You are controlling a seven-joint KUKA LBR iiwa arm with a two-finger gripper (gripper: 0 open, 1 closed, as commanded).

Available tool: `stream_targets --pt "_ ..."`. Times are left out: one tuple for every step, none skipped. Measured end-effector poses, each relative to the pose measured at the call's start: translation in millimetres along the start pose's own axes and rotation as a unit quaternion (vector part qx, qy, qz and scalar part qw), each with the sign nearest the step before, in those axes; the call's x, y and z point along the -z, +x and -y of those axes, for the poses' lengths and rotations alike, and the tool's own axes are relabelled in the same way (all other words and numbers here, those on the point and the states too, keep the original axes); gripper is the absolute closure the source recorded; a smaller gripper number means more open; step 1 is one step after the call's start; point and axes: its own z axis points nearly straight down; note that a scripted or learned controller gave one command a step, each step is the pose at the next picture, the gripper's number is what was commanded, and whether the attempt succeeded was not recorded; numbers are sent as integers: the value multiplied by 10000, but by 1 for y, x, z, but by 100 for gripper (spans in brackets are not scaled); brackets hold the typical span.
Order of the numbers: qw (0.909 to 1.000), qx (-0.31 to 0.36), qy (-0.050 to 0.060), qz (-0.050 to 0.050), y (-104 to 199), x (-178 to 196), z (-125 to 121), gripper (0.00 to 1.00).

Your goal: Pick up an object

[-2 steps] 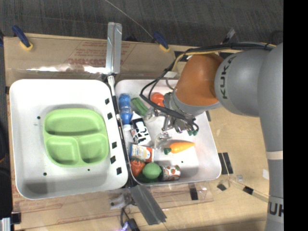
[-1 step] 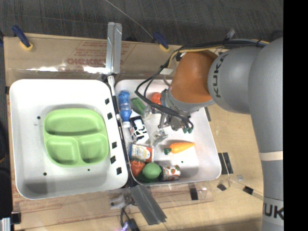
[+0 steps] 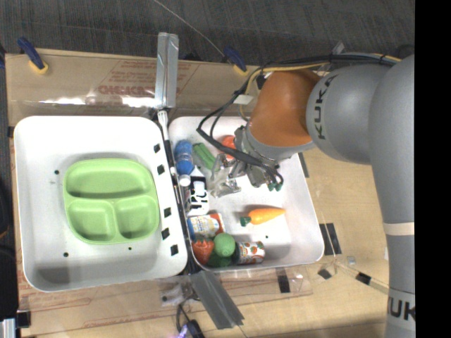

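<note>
Hovering over the glossy right bin (image 3: 304, 210), metal fingers (image 3: 227, 183) of unclear state; smooth tapered carrot (image 3: 263, 215) nearby.

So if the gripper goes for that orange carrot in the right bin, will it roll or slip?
The carrot looks like smooth moulded plastic, so probably light and stiff. Its tapered, rounded body may roll or squirt from the fingers if pinched off-centre. It lies apart from other items, so a push would likely slide it freely.

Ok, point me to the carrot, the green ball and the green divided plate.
carrot (image 3: 266, 215): camera view, middle of its orange body, right bin.
green ball (image 3: 224, 245): camera view, its top, near edge of right bin.
green divided plate (image 3: 110, 178): camera view, floor of its large upper compartment, left bin.
</note>
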Motion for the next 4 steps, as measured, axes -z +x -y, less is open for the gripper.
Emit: stream_targets --pt "10000 7 -3 -3 0 0 -1 0" --pt "9970 764 -47 61 27 -8 -8 0" --pt "9724 2330 -108 -7 66 -15 33 0" --pt "9719 2354 -104 8 63 -4 31 100"
